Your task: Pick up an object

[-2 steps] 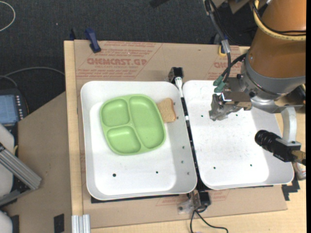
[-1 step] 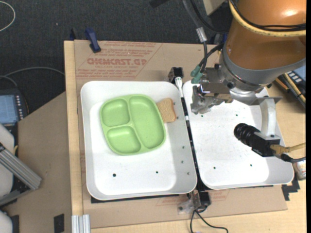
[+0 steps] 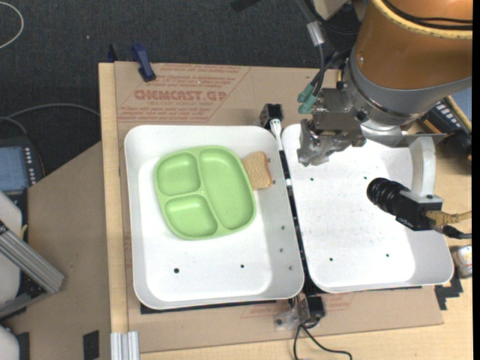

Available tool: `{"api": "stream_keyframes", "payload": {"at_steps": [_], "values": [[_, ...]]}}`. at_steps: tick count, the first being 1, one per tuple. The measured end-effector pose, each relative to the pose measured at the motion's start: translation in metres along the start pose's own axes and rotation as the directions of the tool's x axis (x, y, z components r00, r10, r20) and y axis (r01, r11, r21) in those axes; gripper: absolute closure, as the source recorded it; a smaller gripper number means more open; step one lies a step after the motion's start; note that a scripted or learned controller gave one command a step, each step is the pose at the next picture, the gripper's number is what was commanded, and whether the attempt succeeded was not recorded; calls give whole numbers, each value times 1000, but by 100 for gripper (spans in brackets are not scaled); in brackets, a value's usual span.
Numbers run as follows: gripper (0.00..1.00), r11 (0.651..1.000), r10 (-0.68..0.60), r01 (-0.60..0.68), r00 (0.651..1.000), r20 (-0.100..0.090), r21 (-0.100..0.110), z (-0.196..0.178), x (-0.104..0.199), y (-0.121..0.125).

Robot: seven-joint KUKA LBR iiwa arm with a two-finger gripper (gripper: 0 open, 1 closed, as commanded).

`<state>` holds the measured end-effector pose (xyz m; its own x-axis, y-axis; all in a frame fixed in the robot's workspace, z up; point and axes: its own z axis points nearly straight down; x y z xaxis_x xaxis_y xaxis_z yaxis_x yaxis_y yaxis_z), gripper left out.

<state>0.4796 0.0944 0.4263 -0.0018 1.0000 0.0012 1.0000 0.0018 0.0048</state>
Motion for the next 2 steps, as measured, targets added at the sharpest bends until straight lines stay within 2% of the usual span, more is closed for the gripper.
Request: {"api": "stream_keyframes", "payload": {"at_steps": [1, 2], "values": [[100, 1000, 9, -9, 1000, 2, -1, -31, -60, 0], [100, 1000, -1, 1, 1000, 1, 9, -12, -26, -1]]}}
